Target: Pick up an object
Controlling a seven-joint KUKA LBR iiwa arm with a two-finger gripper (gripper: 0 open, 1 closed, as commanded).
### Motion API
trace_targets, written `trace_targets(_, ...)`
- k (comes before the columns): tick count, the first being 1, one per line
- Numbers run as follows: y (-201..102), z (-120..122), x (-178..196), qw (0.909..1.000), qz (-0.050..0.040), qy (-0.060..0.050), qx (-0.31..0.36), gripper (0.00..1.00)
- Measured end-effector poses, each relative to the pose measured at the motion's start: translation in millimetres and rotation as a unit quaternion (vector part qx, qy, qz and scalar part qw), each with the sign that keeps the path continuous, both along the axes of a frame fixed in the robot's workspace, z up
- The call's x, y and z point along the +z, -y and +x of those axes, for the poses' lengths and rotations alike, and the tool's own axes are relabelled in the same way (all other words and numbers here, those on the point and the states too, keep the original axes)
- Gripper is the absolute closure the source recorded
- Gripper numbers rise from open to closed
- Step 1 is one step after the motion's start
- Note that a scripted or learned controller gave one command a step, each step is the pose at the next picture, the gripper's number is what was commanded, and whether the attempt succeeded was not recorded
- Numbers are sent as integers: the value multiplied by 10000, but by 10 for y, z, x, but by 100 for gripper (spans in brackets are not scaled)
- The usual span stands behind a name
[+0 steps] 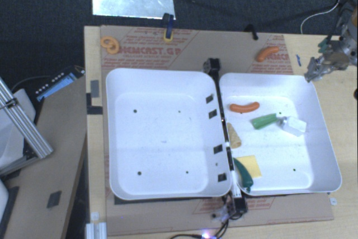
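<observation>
Objects for picking all lie in the right bin (321, 137), none yet chosen. Camera view, taking that bin as landmark: an orange sausage-shaped piece (244, 107) sits near its far-left part; just nearer, a green cylinder (263, 121) with a clear plastic piece (293, 125) touching its right end. Against the bin's left wall lies a tan lump (234, 137); toward the near-left corner, a yellow square (250, 165) and a dark green piece (244, 176), seemingly overlapping.

Outside the bin, beyond its far edge, a second orange sausage (268, 54) rests on the cardboard. The left bin (120, 92) adjoins its left wall.

The gripper (311, 74) hangs just past the bin's far-right corner, well apart from every object. Nothing is pinched; whether it is spread or pressed together, I cannot tell at this size.

Risks, as judged: green cylinder and plastic piece touch, so a descent there may nudge one away. Tan lump hugs the wall, so collision is likely.
</observation>
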State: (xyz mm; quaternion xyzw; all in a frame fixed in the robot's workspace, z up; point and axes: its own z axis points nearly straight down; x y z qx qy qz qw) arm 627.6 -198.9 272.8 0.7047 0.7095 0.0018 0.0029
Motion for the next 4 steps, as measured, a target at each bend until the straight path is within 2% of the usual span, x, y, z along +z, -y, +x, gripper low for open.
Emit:
trace_targets(1, -16, 288, 1244, 10000, -20, 55, -2, 100)
trace_targets(2, -58, 177, 2742, 10000, -27, 73, 0, 100)
trace_targets(3, 85, -627, 2640, 10000, 3, -19, -41, 100)
trace_targets(4, 76, -1141, 2627, 10000, 7, -24, -33, 100)
